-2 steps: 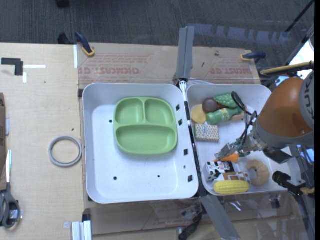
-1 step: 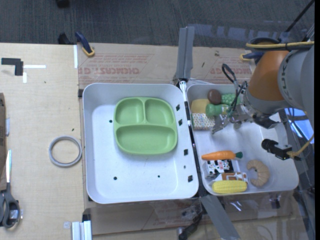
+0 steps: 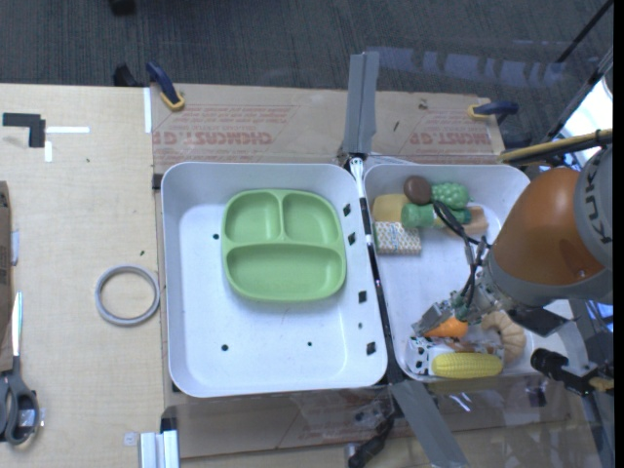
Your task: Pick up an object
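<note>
Several toys are sitting in the right bin (image 3: pixel 429 291); the pincer (image 3: pixel 450 312) is dipping over an orange piece (image 3: pixel 449 328) beside the corn cob (image 3: pixel 466 364). Possibly gripping, I cannot tell; nothing looks lifted yet.

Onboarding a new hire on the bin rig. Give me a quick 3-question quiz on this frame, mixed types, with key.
1. True or false: the green divided plate lies in the left bin.
2. Which lies nearest the pincer? A) the roll of tape B) the corn cob C) the scissors
3. Fill in: the roll of tape rests on the ____, outside both bins.

Key: 1 true. 2 B, the corn cob sits in the right bin's near corner, just below the pincer. 3 bench.
</note>
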